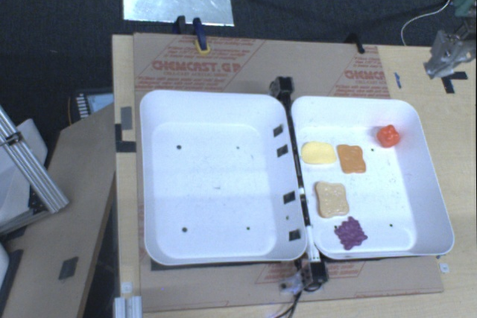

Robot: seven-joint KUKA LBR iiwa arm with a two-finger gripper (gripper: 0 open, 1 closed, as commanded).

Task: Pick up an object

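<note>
While the claw [449, 56] sits off the bench's right corner, grip unreadable, five food pieces crowd the right bin [425, 160].

The gripper [449, 56] hangs off the right bin [425, 153] (past its far corner); nearest is the red piece [387, 135].
</note>
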